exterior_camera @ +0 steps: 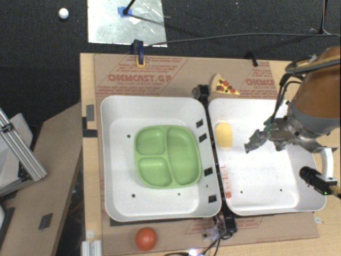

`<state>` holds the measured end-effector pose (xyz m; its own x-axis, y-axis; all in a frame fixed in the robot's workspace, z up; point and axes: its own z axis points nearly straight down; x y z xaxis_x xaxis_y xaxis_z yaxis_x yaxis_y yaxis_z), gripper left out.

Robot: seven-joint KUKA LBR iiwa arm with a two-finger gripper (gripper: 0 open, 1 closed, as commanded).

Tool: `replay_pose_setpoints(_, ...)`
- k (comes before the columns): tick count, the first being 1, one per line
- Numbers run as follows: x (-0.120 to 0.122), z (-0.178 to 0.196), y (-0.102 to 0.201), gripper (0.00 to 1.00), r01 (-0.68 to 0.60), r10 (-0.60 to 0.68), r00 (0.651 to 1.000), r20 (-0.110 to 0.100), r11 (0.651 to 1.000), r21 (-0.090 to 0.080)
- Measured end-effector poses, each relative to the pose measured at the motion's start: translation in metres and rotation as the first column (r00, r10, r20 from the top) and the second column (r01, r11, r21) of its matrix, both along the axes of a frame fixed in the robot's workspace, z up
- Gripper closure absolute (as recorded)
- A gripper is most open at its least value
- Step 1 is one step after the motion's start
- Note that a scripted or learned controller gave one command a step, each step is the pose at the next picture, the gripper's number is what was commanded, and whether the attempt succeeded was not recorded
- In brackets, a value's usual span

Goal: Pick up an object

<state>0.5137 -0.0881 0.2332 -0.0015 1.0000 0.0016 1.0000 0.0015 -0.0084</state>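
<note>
The yellow block (224, 134) lies in the right bin (266, 196), its long axis pointing toward the far wall. The gripper (254, 142) hangs just beside it, holding nothing; how wide its fingers stand I cannot tell.

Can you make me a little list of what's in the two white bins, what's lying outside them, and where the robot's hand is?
left bin: green plate with three sections
right bin: yellow block near its left wall
gripper: over the right bin, right of the yellow block, apart from it
outside bins: pizza slice toy behind the bins, red ball in front, small white ball far back left
</note>
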Motion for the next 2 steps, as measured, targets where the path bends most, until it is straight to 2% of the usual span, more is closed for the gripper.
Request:
replay_pose_setpoints(1,0.002,0.005,0.0,0.0,-0.002,0.002,1.0,0.011,1.0,-0.002)
replay_pose_setpoints(2,0.004,-0.04,0.007,0.0,0.0,0.0,1.0,0.005,1.0,0.0)
